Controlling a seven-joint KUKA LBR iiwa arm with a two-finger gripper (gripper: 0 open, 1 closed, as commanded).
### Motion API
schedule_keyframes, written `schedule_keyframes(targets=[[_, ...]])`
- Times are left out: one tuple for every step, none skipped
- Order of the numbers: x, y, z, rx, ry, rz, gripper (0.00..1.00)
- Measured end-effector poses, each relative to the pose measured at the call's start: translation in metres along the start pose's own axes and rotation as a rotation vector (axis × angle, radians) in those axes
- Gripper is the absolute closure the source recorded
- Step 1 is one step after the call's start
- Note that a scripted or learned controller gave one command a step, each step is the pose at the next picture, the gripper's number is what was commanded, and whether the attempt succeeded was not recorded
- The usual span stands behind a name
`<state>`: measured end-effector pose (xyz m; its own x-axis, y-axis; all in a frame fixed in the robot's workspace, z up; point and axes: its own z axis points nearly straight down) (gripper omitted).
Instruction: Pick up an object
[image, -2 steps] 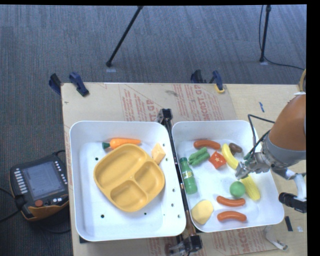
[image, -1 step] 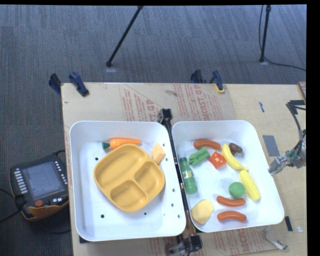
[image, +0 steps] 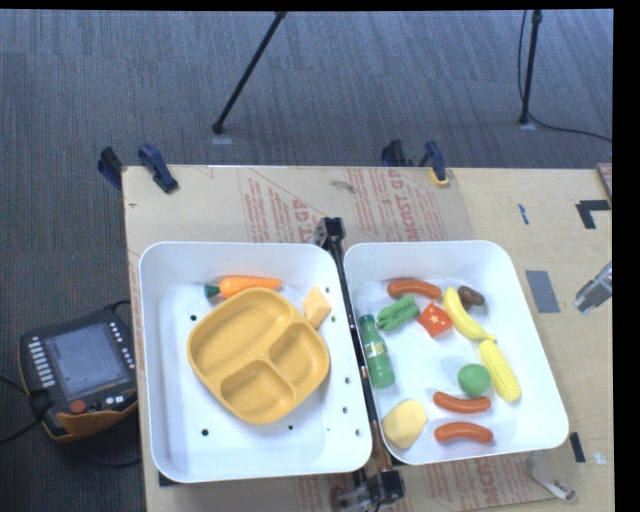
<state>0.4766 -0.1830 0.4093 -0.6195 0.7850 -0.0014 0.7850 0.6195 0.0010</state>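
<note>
Two shallow white bins on worktop. My jaws (image: 596, 288) at three o'clock edge, spread unreadable. Target pick: long yellow plastic corn cob (image: 499, 369), right bin (image: 545, 405), four o'clock. Descend straight, straddle cob crosswise, avoid round green ball (image: 474, 379) beside.

From my station I see a small part of the tool (image: 594, 290) at the right edge: a pale grey metal piece, blocky, with a lighter face. Details are too small.
</note>
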Motion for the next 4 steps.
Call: schedule_keyframes(targets=[[0.009, 0.008, -0.072, -0.002, -0.004, -0.402, 1.00], [0.000, 0.001, -0.103, -0.001, -0.006, -0.961, 1.00], [-0.027, -0.015, -0.104, -0.001, -0.004, -1.339, 1.00], [-0.032, -0.007, -0.129, -0.001, -0.005, -1.822, 1.00]])
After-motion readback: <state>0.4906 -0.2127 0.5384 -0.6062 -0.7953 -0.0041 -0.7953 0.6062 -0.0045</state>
